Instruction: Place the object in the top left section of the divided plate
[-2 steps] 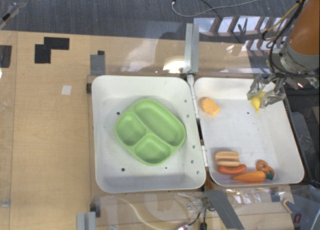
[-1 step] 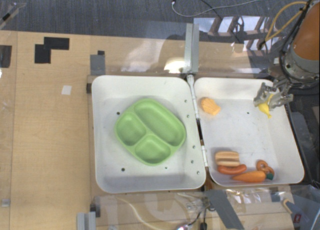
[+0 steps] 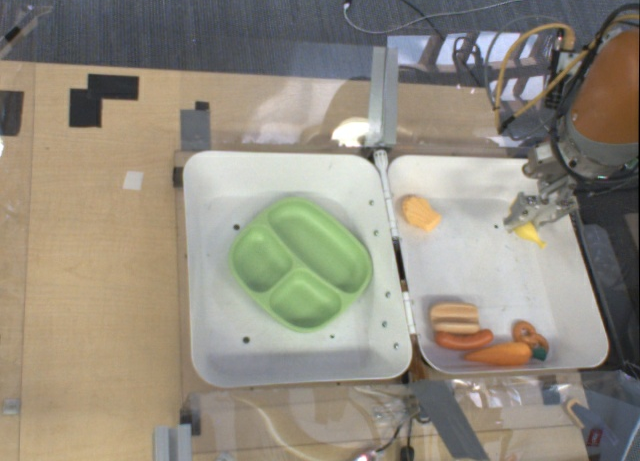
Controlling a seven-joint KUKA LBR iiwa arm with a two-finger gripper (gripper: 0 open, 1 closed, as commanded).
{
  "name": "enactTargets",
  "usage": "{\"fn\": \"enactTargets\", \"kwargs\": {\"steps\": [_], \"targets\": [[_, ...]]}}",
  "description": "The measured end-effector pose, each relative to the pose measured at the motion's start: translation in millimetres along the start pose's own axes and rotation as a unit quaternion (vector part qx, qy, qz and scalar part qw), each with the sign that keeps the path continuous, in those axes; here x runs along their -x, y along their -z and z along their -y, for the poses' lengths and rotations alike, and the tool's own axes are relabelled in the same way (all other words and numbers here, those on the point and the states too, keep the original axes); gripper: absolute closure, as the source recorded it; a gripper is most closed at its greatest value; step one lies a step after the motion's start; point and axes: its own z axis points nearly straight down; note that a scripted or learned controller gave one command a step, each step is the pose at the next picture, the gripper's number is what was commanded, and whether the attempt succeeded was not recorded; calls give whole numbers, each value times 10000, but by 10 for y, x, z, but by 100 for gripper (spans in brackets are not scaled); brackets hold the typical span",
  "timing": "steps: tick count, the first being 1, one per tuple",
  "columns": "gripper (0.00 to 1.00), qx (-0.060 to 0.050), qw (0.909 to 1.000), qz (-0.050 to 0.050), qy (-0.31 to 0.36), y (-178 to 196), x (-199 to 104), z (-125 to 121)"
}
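A green divided plate (image 3: 300, 263) lies in the left bin (image 3: 215, 349), with one long section along its upper right and two smaller ones. My gripper (image 3: 533, 217) is over the upper right part of the right bin (image 3: 585, 299). It is shut on a small yellow object (image 3: 531, 236), which sticks out just below the fingertips. The plate is far to the gripper's left, across the divider between the bins.
The right bin also holds a yellow-orange pastry-like piece (image 3: 421, 213) at its upper left. A hot dog (image 3: 455, 317), a red sausage (image 3: 463, 339), a carrot (image 3: 498, 354) and an orange pepper (image 3: 528, 334) lie along its front. A metal post (image 3: 383, 99) stands behind the divider.
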Motion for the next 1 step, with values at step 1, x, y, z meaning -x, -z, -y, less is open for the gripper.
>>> {"fn": "enactTargets", "kwargs": {"steps": [1], "targets": [[100,-1,9646,-1,2638,-76,-5,-7]]}}
